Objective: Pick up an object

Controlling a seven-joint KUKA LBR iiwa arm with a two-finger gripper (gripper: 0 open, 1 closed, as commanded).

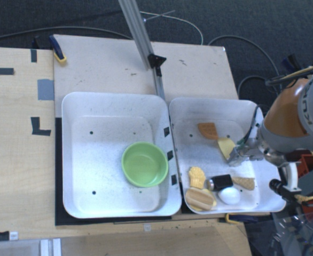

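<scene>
The right bin (210,109) holds several small things: an orange-brown piece (208,130), a yellow wedge (225,146), a yellow corn cob (197,177), a black object (221,183), a tan slice (244,183), a white egg (230,196) and a bread roll (200,199). My gripper (237,156) reaches in from the right and hangs low over this bin. It is right beside the yellow wedge, at the wedge's lower right edge. I see nothing lifted.
A green bowl (145,164) stands in the left bin (92,103), near its right wall. A grey metal pole (138,25) slants across the bench above the wall where the two bins meet. Cables lie on the dark floor behind.
</scene>
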